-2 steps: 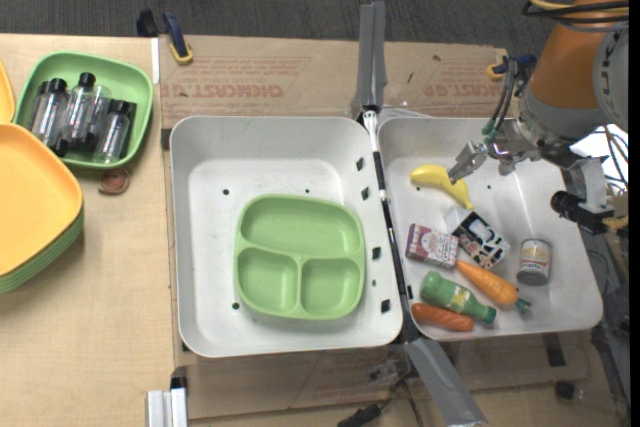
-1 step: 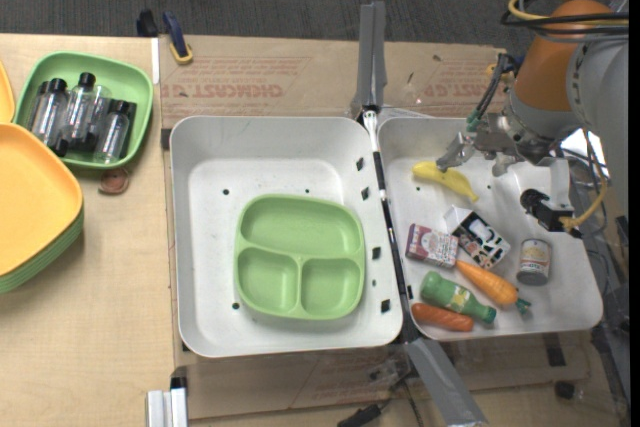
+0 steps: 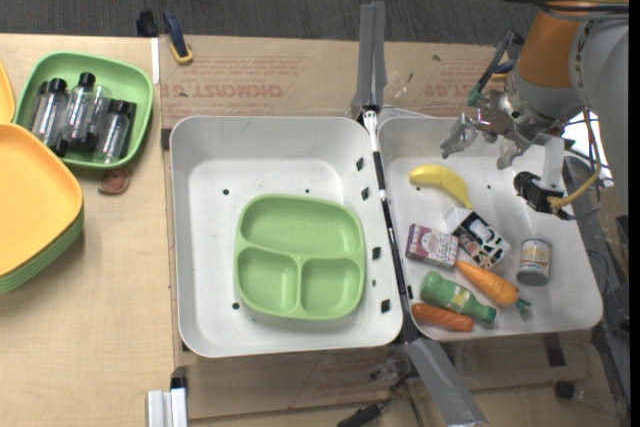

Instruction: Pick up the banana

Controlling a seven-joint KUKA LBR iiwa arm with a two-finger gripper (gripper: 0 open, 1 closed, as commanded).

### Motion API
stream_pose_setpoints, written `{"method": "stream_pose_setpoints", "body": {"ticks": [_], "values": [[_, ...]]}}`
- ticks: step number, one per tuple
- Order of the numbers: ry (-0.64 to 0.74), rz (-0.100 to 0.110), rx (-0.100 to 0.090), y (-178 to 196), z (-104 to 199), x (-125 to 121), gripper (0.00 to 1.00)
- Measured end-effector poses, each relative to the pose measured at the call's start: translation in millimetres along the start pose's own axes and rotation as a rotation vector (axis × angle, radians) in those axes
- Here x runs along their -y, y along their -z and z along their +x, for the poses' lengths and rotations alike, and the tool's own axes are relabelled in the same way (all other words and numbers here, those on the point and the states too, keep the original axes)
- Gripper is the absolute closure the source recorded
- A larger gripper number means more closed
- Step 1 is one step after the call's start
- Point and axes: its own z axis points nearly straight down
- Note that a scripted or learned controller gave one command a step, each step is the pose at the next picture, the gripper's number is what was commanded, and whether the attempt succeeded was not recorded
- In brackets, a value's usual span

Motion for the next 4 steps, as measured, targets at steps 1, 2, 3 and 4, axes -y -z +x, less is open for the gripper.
{"method": "stream_pose_setpoints", "body": {"ticks": [1, 2, 3, 4], "values": [[0.093, 0.003, -0.001, -56, 13, 33, 0.0], [0.189, -0.001, 0.0, -55, 16, 8, 0.0], [0.189, 0.001, 0.001, -46, 15, 9, 1.0], [0.096, 0.001, 0.0, 35, 25, 46, 1.0]]}}
